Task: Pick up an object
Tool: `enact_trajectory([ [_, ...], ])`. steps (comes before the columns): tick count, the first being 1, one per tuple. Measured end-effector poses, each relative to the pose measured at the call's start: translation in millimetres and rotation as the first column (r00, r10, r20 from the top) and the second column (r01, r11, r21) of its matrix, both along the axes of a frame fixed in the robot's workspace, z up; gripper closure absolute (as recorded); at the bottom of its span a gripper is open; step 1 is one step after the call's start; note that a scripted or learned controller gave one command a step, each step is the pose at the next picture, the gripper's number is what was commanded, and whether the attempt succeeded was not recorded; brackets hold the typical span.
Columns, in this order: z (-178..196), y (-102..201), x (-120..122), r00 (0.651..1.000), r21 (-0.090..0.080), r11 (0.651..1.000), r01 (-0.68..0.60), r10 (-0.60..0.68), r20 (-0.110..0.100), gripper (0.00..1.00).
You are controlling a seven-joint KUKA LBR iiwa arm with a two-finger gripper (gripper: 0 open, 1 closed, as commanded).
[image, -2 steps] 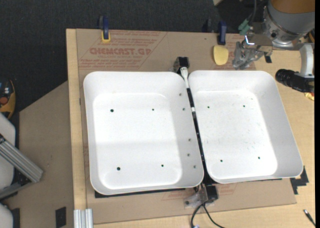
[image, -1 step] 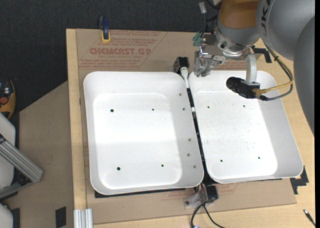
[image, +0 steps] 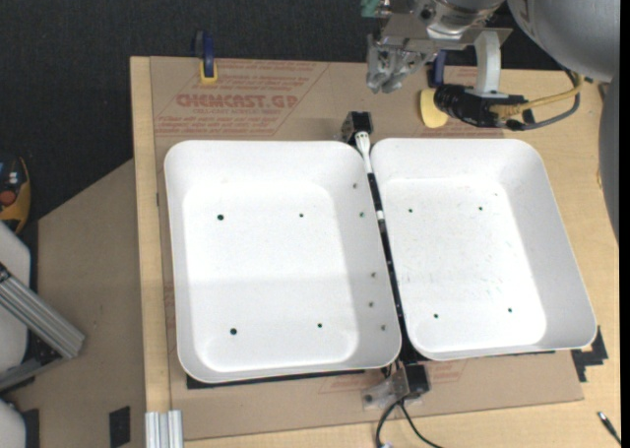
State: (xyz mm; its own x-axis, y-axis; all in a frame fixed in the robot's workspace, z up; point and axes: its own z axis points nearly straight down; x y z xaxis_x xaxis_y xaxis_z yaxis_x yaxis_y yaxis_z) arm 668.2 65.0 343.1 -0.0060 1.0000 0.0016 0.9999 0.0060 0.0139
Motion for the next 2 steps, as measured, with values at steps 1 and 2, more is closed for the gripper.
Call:
enact_trajectory([
  [1,-51.3,120.8,-6.6,1.000,0.003,1.000,-0.006,0.006,-0.021,1.00],
  [2,0.5,71.9,-1.0,1.000,-0.001,1.000,0.009,-0.009,-0.007,1.00],
])
